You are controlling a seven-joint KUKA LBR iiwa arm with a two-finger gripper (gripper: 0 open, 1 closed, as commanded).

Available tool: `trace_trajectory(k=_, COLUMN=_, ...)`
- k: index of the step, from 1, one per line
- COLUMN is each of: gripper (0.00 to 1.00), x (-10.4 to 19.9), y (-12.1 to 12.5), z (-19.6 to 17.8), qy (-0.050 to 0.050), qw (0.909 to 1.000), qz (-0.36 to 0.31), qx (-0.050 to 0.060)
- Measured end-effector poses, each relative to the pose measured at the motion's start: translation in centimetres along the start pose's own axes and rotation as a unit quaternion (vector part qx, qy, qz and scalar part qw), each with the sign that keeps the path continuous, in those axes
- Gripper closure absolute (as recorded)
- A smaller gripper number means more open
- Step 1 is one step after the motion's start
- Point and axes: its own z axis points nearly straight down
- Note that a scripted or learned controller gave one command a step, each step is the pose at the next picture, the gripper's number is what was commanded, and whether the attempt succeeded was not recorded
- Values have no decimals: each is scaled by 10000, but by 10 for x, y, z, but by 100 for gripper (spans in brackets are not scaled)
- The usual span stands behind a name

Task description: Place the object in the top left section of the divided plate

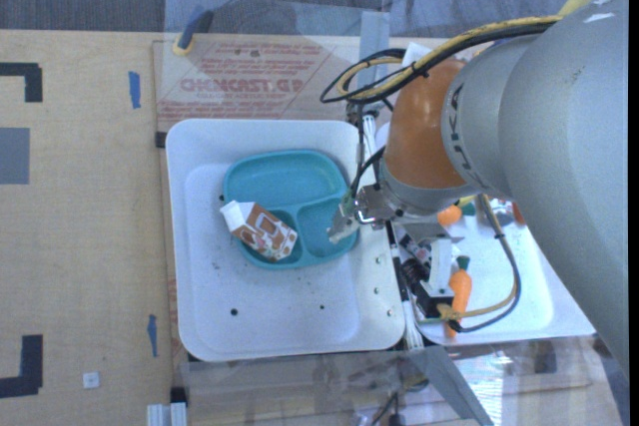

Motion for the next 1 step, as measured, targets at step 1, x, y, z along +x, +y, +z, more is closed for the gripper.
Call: trace_trajectory(k=1, gripper=100, x=-17, y=0, z=-11, qy=-98, qw=9999, qz=114, qx=-14)
